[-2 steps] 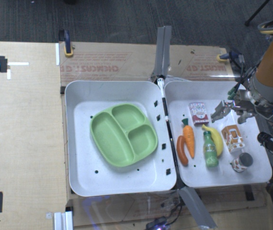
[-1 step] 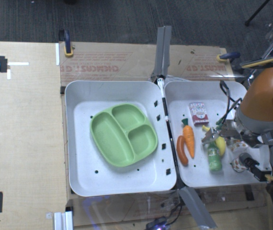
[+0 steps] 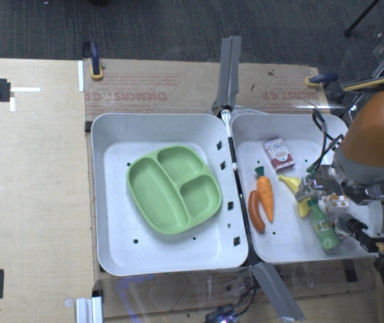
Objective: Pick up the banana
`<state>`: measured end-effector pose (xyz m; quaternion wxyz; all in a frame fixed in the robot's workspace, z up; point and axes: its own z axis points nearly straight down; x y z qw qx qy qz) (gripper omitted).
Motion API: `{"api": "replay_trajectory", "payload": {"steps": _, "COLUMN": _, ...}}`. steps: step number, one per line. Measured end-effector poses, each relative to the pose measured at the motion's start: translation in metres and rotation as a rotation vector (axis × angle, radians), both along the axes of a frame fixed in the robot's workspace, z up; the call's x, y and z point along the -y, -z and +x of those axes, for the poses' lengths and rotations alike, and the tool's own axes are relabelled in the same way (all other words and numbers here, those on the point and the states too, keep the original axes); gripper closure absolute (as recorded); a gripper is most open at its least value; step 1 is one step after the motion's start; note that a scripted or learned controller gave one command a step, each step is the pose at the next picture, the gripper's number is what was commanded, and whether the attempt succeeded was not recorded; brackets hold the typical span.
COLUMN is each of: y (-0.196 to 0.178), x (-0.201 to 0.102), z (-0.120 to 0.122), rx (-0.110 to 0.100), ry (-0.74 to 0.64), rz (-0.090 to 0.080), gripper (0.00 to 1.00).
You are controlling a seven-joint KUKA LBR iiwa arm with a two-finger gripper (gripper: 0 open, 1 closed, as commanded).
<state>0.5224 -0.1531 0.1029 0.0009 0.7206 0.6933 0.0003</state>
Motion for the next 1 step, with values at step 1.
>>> {"api": "replay_trajectory", "payload": {"steps": 1, "y": -0.0798, "x": -0.0406, "z": 0.014, "rx": -0.002, "ry": -0.06, "rz": 0.0, "gripper": 1.0}}
